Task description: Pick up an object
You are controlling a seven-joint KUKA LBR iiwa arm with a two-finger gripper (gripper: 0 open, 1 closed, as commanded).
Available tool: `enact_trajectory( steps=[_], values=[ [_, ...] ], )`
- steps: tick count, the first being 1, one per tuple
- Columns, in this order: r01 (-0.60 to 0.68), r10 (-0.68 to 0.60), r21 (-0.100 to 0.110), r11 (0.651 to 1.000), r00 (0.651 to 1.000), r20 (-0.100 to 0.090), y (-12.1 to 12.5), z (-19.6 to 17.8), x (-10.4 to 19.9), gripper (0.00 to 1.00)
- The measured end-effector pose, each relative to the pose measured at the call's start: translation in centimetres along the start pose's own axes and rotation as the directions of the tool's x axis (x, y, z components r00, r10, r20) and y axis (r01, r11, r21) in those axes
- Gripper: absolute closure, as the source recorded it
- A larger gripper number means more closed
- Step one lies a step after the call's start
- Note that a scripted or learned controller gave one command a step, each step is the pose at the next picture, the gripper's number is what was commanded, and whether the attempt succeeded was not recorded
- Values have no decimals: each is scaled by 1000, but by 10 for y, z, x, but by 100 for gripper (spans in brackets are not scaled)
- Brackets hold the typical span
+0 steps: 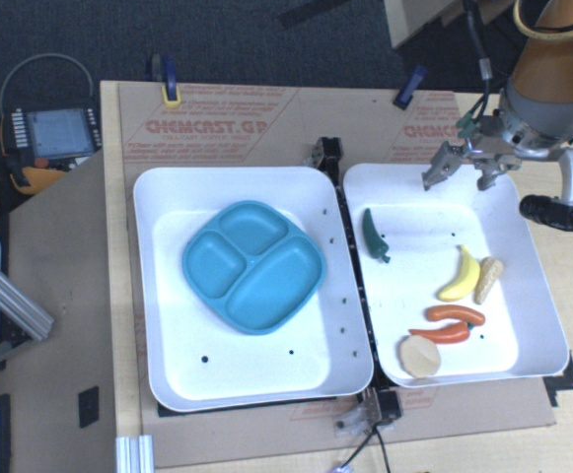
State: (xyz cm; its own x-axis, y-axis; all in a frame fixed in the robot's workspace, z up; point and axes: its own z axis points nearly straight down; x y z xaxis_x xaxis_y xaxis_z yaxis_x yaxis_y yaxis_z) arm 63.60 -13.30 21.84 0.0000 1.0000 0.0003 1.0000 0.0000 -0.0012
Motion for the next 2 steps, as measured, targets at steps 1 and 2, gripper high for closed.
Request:
enact_trajectory(
  steps=[1,2],
  values=[
    [1,-1,6,1000,1000,-1,-4,47,8,0],
    [0,0,6,1000,1000,-1,-6,110,14,0]
  ],
)
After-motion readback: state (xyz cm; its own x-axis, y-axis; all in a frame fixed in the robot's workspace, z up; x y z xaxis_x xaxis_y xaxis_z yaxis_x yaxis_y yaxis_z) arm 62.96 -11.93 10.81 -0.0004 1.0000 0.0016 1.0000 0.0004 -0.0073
